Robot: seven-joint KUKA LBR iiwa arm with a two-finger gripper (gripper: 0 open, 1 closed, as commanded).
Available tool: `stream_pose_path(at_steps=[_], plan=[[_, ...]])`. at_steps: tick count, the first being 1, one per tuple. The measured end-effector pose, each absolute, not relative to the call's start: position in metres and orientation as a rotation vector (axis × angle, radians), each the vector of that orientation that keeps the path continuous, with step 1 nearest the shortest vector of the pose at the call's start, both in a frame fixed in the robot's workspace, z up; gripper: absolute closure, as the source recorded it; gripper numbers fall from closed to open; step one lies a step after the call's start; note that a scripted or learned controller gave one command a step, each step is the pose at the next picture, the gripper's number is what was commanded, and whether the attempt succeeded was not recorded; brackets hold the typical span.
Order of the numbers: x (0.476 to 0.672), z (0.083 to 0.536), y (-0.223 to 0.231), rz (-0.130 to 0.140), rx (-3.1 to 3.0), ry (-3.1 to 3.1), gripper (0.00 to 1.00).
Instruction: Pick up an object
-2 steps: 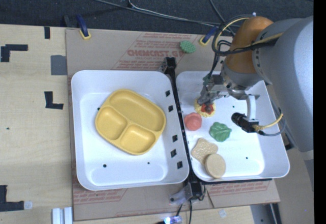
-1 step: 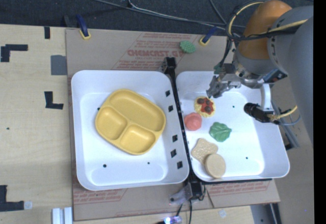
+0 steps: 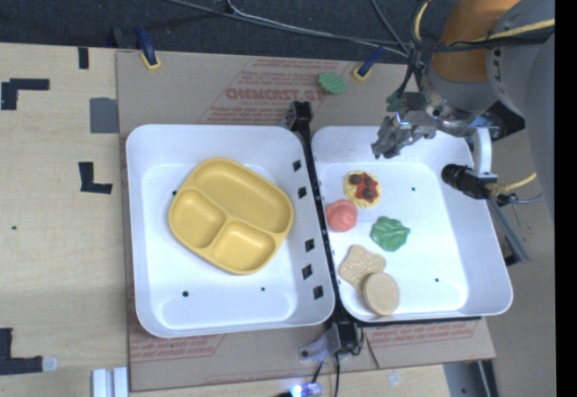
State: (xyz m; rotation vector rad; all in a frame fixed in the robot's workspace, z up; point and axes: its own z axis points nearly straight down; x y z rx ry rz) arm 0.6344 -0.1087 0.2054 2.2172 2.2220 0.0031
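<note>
The right bin (image 3: 451, 296) holds several toy foods: a small pizza piece (image 3: 362, 189), a pink-red round piece (image 3: 342, 216), a green leafy piece (image 3: 389, 233), a tan bread slice (image 3: 358, 263) and a pale round biscuit (image 3: 380, 293). My gripper (image 3: 389, 144) hangs above the bin's far edge, up and right of the pizza piece, with nothing visible between its fingers. The view does not let me judge its finger gap.
The left bin (image 3: 153, 161) bears a yellow divided plate (image 3: 231, 215). A green toy piece (image 3: 332, 83) lies on the cardboard behind the bins. Black clips (image 3: 298, 115) join the bins along the middle. Cables run across the dark back.
</note>
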Motion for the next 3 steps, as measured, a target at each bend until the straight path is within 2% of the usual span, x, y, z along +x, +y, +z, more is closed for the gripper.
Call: stream_pose_path(at_steps=[1,2,3], plan=[[0.634,0.251,-0.115,0.003,2.217,2.221,1.0],[0.639,0.247,-0.07,0.0,2.216,2.227,1.0],[0.634,0.252,-0.015,-0.001,2.216,2.229,1.0]])
